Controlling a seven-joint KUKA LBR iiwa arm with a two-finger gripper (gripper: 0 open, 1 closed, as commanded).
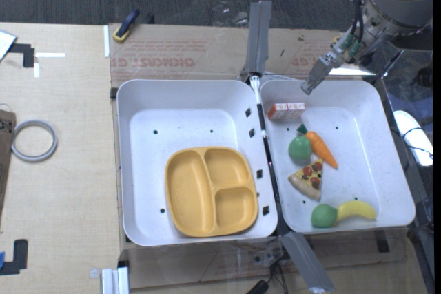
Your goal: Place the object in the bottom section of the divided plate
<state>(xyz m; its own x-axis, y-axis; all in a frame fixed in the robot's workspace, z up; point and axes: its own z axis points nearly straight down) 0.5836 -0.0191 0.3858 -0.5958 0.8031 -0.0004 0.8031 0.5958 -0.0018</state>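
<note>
A yellow divided plate (210,191) lies in the left bin (138,113), with one long section on its left and two smaller ones on its right. The right bin (358,113) holds a small red and white box (286,110), a carrot (321,149), a green round fruit (300,149), a pizza slice (307,180), a second green fruit (323,215) and a banana (357,211). My gripper (310,83) hangs over the back left of the right bin, just behind the box, with nothing seen between its fingers.
A grey divider (259,38) stands between the bins at the back. A roll of tape (31,140) lies on the wooden bench to the left. A blue and yellow tool (126,25) rests behind the left bin. Cables loop near the arm's wrist.
</note>
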